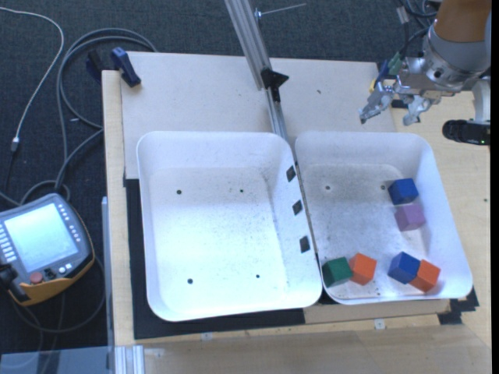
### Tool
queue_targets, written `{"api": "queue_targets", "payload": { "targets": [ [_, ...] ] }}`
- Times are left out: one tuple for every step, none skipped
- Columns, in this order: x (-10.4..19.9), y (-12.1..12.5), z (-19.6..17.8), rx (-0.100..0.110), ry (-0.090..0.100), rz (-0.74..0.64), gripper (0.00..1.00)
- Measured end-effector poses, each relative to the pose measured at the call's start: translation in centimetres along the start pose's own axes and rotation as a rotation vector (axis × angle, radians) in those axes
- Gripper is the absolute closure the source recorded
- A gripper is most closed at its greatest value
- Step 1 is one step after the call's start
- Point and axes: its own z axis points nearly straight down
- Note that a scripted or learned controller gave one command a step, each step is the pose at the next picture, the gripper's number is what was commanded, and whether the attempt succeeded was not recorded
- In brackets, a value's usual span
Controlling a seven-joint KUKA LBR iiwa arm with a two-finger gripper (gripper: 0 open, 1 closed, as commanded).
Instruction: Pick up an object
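Tool (pixel 394 106) high over desk (pixel 195 92), fingers apart, holding nothing; orange cube (pixel 426 275) touches blue cube (pixel 404 266); grab may jam.

Both bins white: left bin (pixel 156 162), right bin (pixel 437 170). Below the silver gripper fingers (pixel 373 109): blue cube (pixel 403 191), lilac cube (pixel 409 216), green cube (pixel 337 271), orange cube (pixel 362 268), second blue cube (pixel 404 266), second orange cube (pixel 426 275). Arm grey, orange band.

Six small blocks lie in the right bin (pixel 437 170): blue block (pixel 402 191) and purple block (pixel 409 216) near its right wall; green block (pixel 337 271), orange block (pixel 362 268), another blue cube (pixel 404 266) and orange cube (pixel 426 275), seemingly touching, along its near edge.
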Motion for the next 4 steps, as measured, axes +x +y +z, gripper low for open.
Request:
{"api": "queue_targets", "payload": {
  "targets": [
    [-2.7, -5.6, 14.8, 0.008, 0.002, 0.004, 0.0],
    [-7.2, 0.0, 16.7, -0.009, -0.003, 0.001, 0.0],
    [-7.8, -5.4, 16.6, 0.001, 0.001, 0.003, 0.0],
    [-8.0, -5.9, 16.6, -0.002, 0.001, 0.001, 0.0]
  ]
}}
